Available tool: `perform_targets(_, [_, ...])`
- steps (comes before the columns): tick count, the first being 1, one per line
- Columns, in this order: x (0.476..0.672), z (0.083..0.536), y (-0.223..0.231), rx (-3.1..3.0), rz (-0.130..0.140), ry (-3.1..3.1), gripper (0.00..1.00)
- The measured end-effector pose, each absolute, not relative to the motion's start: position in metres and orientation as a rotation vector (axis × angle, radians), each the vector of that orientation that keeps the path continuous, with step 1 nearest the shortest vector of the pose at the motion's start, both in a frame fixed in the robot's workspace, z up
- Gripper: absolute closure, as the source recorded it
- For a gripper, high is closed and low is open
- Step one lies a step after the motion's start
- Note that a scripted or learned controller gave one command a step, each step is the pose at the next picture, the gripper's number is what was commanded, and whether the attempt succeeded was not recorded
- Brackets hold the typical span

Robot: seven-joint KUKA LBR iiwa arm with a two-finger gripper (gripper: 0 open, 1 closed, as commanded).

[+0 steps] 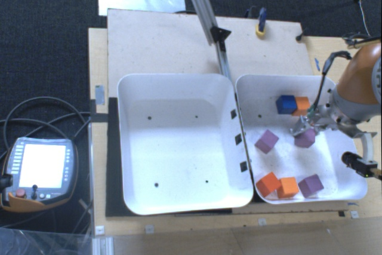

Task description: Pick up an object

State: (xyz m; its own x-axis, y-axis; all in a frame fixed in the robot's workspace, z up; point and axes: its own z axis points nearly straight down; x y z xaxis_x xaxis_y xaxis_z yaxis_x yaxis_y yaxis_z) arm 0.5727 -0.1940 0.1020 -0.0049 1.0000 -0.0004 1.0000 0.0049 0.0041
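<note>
The right bin (pixel 274 78) holds several small cubes. A blue cube (pixel 286 104) and an orange cube (pixel 302 106) touch at its far side. A purple cube (pixel 267 141) lies near the middle. Two orange cubes (pixel 268 183) (pixel 289 187) and a purple cube (pixel 311 185) line the near wall. My gripper (pixel 307 126) is low in the right bin, directly over another purple cube (pixel 306 140), whose upper edge it covers. Whether that cube is gripped cannot be seen.
The left bin (pixel 128 128) stands beside the right one, their walls meeting in the middle. A slanted metal pole (pixel 203 3) rises behind the bins. A teach pendant (pixel 39 173) with cables lies at the far left, off the bench.
</note>
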Motion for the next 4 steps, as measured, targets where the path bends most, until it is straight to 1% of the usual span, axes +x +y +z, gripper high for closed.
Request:
perform_targets(1, [0.579,0.150,-0.201,2.213,0.004,2.221,1.00])
perform_targets(2, [0.574,0.196,-0.203,2.213,0.004,2.222,1.00])
perform_targets(3, [0.576,0.250,-0.203,2.210,0.005,2.223,1.00])
perform_targets(4, [0.565,0.258,-0.148,2.210,0.004,2.233,1.00])
